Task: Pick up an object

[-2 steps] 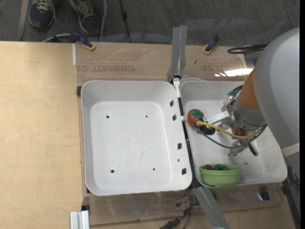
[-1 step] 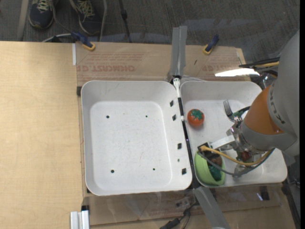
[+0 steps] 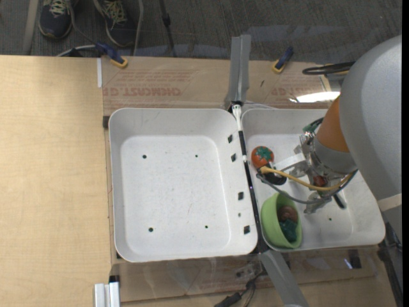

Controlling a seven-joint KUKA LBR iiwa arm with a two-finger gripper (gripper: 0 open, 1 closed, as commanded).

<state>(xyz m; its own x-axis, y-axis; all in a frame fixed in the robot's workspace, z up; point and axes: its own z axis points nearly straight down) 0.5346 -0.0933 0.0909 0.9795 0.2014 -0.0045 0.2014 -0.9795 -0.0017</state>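
Note:
In the right bin [image 3: 358,232], an orange-red ball with a green patch [image 3: 262,156] lies near the left wall. A green bowl [image 3: 271,217] sits tilted in the front left corner, with a small reddish and teal thing [image 3: 289,221] inside it. My gripper [image 3: 319,196] hangs over the middle of this bin, to the right of the ball and just behind and to the right of the bowl. The grey arm with its orange band [image 3: 332,130] covers the bin's right side.
The left bin [image 3: 172,184] stands next to the right one, and the two share a raised divider [image 3: 246,171]. Brown cardboard [image 3: 166,82] lies behind the bins, and a pale wooden bench top [image 3: 51,171] spreads to the left.

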